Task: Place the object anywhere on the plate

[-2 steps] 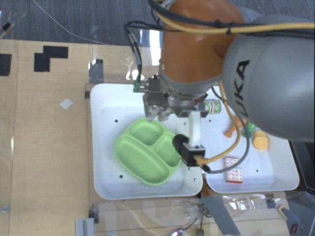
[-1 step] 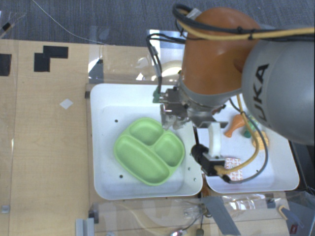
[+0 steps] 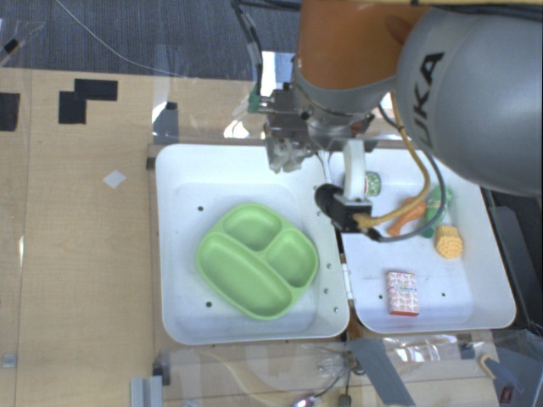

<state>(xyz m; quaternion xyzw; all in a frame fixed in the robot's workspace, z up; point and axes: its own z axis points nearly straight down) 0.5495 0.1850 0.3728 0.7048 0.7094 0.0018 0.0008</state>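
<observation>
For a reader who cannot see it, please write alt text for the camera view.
A green divided plate lies in the left white bin, nothing on it. The arm's claw hangs above the bins' far edge. The right bin holds a corn cob, carrot and small box.

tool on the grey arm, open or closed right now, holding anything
Tool: cannot be told; it hangs over the back rim of the left shallow white bin, and no object shows in it.

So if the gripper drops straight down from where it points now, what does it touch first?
Probably the bare floor of the left white bin near its back wall, not the green divided plate; depth under the gripper is unclear.
</observation>
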